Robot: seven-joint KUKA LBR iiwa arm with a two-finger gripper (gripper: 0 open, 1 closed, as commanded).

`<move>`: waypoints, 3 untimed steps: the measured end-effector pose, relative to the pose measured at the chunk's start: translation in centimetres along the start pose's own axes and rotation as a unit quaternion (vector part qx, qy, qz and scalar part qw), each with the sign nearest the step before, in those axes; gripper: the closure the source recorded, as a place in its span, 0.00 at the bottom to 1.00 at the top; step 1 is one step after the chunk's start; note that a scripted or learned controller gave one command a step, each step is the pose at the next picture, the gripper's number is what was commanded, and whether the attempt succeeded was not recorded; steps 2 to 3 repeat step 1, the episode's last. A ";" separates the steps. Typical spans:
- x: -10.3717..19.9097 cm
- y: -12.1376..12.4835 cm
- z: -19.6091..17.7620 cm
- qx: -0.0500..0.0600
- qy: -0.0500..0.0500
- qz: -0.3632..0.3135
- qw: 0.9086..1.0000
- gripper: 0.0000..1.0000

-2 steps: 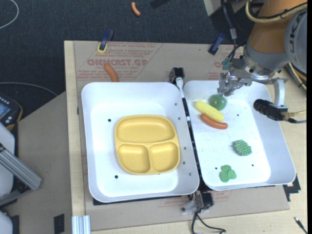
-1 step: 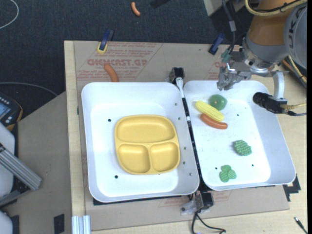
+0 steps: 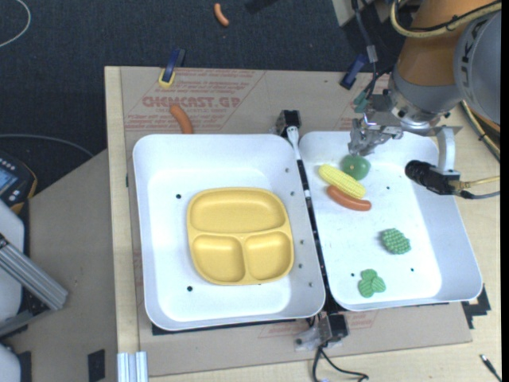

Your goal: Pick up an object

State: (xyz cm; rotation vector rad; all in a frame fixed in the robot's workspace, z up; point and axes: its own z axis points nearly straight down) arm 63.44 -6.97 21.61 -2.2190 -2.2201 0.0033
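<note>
My gripper (image 3: 362,146) hangs over the far end of the right bin (image 3: 445,245), directly above a small green round object (image 3: 357,166). Its tips reach down to the top of that object. Just in front of it lie a yellow corn cob (image 3: 342,180) and an orange-red sausage (image 3: 349,200), side by side. Nearer the front of the same bin sit a green bumpy piece (image 3: 395,241) and a green leafy piece (image 3: 370,282).
The left bin (image 3: 159,173) holds a yellow divided tray (image 3: 238,235). An orange sausage (image 3: 182,118) lies on the cardboard behind the left bin, another (image 3: 221,13) on the dark floor. A black cable fitting (image 3: 429,176) overhangs the right bin's far right side.
</note>
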 end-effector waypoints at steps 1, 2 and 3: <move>-1.0 0.2 0.1 -0.002 -0.001 0.001 1.000 1.00; -1.0 0.2 0.1 -0.002 -0.001 0.001 1.000 1.00; -1.0 0.2 0.1 -0.002 -0.001 0.001 1.000 1.00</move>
